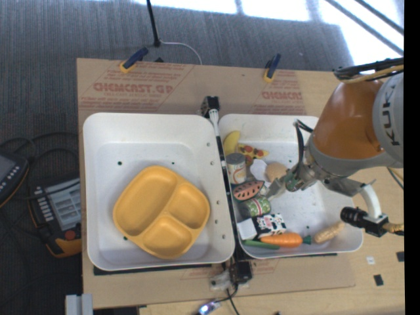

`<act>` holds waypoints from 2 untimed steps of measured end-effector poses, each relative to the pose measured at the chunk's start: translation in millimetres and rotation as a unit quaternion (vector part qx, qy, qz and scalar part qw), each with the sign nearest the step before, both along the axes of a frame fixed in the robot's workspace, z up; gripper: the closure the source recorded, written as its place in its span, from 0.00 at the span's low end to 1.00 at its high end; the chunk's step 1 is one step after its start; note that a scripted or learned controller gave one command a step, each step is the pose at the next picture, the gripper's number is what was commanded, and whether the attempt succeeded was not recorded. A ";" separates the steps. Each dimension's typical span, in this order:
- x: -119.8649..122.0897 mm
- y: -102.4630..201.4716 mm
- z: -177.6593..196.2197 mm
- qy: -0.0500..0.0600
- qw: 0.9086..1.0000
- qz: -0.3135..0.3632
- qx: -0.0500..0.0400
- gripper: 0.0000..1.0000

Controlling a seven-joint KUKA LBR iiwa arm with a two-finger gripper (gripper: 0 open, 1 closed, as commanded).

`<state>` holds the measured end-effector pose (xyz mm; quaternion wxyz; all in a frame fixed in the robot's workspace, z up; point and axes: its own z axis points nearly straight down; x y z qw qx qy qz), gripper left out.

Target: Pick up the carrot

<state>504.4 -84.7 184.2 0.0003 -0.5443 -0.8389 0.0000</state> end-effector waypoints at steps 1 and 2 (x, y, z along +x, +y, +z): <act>46.8 178.9 -0.2 0.000 1.000 -0.019 0.000 1.00; -5.6 203.8 -67.9 -0.009 0.977 0.215 -0.002 1.00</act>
